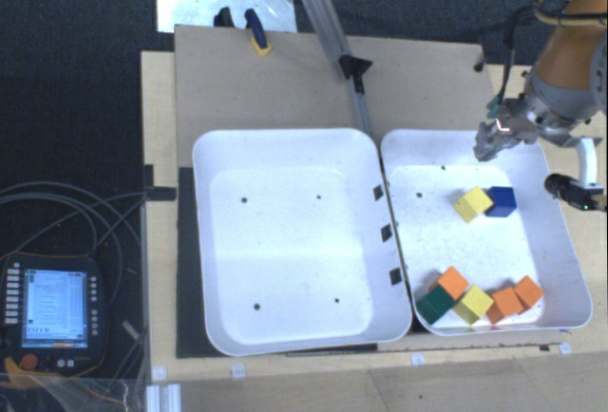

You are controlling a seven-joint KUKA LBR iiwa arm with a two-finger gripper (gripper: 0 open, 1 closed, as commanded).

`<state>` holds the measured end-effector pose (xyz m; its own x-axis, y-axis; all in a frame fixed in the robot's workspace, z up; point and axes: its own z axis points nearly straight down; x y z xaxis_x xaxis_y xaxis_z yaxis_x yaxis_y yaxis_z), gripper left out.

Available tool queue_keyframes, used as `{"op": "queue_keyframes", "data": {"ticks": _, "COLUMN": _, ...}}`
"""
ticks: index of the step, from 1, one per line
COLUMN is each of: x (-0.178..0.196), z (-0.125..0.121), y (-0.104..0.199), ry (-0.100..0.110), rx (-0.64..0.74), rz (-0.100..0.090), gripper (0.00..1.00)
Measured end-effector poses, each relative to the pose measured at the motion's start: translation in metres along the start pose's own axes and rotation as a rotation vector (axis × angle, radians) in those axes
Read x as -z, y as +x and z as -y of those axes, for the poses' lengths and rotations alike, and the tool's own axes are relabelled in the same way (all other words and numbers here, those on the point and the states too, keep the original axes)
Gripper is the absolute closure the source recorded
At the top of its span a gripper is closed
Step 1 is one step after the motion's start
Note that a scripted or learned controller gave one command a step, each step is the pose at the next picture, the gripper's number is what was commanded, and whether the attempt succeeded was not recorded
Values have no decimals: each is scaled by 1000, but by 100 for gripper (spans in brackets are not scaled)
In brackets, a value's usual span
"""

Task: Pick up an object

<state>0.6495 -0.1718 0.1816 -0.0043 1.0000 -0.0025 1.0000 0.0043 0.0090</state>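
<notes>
Pincer (486,150) above right bin (560,239) (far rim)

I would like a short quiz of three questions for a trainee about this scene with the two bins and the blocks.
1. True or false: the blue block touches a yellow block in the right bin.
2. How many orange blocks lie in the cluster at the right bin's near edge?
3. Where is the tool? A) over the left bin B) at the far edge of the right bin C) on the green block

Key:
1. True; they lie side by side, touching.
2. Three: one by the green block, two further right, with a second yellow block between.
3. B
</notes>
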Motion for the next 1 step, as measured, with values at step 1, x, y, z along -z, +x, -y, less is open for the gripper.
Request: {"op": "queue_keyframes", "data": {"ticks": 1, "x": 54, "z": 4, "y": -8, "ry": 1, "rx": -2, "rz": 0, "gripper": 100}}
